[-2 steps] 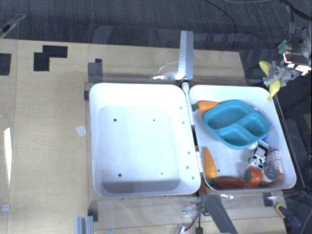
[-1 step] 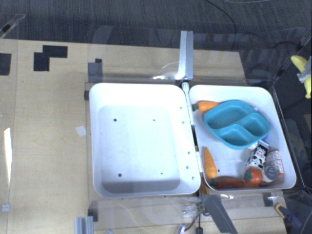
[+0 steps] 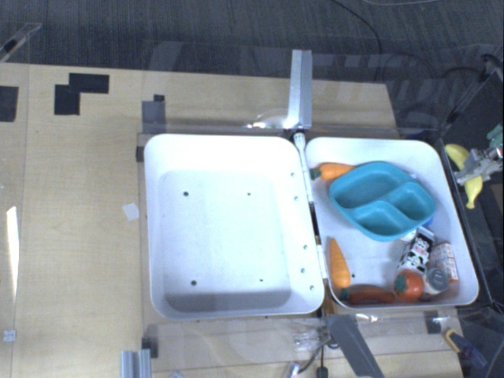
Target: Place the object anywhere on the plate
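One blue plate point(image 3: 383, 200) lies in the upper part of the right bin point(image 3: 370, 252). At the frame's right edge you see the gripper point(image 3: 482, 166) against a yellow banana point(image 3: 456, 156); clamped or spread, you cannot tell.

End effector point(image 3: 482, 165) sits at the counter's right edge point(image 3: 409, 101), cropped by the frame. The visible part is small: pale grey to silver, metallic look, blocky, with short angular projections. A teal patch point(image 3: 496, 136) is just above it at the frame edge; can't tell if it's part of the tool. Thin dark lines point(image 3: 466, 101) run diagonally above, cable-like; whether they belong to the arm is unclear. Too small and blurred to make out screws or markings.
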`<state>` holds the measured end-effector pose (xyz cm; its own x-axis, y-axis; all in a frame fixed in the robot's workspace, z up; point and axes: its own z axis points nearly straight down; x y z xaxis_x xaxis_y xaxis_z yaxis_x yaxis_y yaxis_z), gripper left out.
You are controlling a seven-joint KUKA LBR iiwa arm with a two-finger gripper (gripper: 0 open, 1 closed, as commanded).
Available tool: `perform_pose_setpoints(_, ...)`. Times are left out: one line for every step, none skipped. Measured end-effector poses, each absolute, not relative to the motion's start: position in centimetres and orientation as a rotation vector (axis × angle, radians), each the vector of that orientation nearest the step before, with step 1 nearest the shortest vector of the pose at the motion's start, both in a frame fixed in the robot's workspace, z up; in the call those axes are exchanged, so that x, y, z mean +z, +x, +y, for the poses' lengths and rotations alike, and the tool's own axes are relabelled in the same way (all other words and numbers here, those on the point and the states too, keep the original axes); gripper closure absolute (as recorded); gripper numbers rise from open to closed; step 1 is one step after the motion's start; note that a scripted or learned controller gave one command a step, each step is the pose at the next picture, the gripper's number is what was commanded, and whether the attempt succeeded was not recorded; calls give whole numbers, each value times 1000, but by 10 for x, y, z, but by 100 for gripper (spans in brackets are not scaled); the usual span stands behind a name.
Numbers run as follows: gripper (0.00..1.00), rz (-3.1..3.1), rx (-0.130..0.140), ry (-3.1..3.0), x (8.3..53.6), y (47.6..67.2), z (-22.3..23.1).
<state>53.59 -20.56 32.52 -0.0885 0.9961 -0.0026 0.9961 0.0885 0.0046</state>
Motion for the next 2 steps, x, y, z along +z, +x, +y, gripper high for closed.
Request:
perform_pose_setpoints(100,2725,3,1541,421,547,-197)
perform_pose_setpoints(100,2757,2,1485,438,491,-206)
